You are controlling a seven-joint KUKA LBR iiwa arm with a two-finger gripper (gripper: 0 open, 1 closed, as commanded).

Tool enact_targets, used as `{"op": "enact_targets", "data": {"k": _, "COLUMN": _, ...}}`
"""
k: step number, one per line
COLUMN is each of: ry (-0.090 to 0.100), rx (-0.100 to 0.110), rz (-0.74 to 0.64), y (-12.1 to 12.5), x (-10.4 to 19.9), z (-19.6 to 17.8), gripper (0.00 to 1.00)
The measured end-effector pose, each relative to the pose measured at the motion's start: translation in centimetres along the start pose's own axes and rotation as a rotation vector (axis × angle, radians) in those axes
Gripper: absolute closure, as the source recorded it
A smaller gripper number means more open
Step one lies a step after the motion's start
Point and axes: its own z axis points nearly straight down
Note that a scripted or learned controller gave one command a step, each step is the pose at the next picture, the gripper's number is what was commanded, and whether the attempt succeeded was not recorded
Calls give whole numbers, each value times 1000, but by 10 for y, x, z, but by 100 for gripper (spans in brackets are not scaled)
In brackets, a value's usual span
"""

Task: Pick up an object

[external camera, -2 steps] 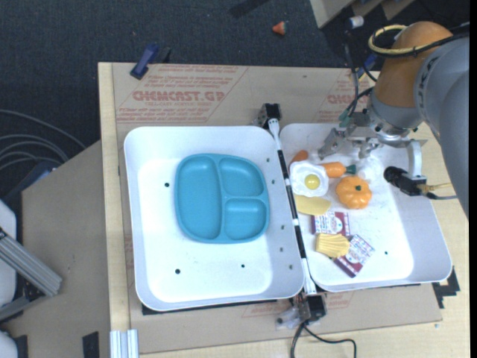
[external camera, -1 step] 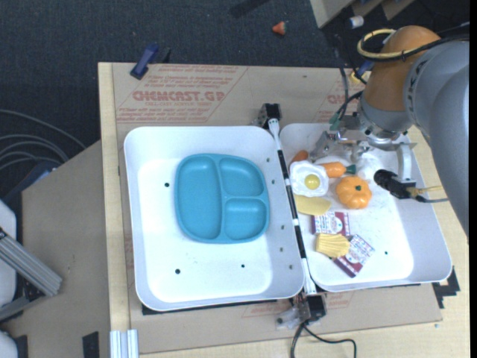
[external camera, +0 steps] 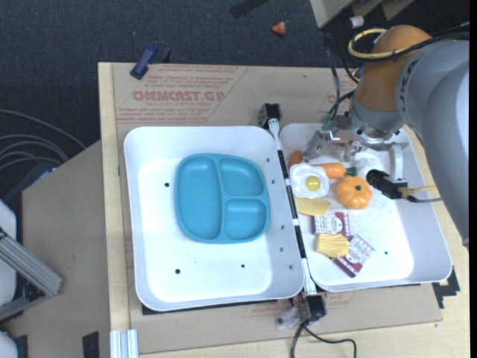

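Note:
My gripper (external camera: 341, 145) hangs low over the far end of the right bin (external camera: 417, 237), just behind an orange carrot (external camera: 333, 171). Close in front of it lie a fried egg (external camera: 309, 181) and a small orange pumpkin (external camera: 352, 192). A second small orange piece (external camera: 296, 157) rests by the bin's left wall. Nearer the front are a yellow cheese slice (external camera: 312, 207), a red-and-white packet (external camera: 341, 222), a yellow ridged piece (external camera: 332, 245) and another printed packet (external camera: 356, 253). Nothing shows held in the gripper.
The left bin (external camera: 149, 259) holds a blue divided plate (external camera: 221, 198). A black clip (external camera: 271, 115) sits at the far end of the seam between the bins. The right bin's front right floor is bare white.

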Motion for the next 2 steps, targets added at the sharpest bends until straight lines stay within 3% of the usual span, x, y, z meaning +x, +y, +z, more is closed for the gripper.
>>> {"op": "enact_targets", "data": {"k": 2, "ry": 0, "rx": 1, "rz": 1, "y": 0, "x": 18, "z": 0, "gripper": 0}}
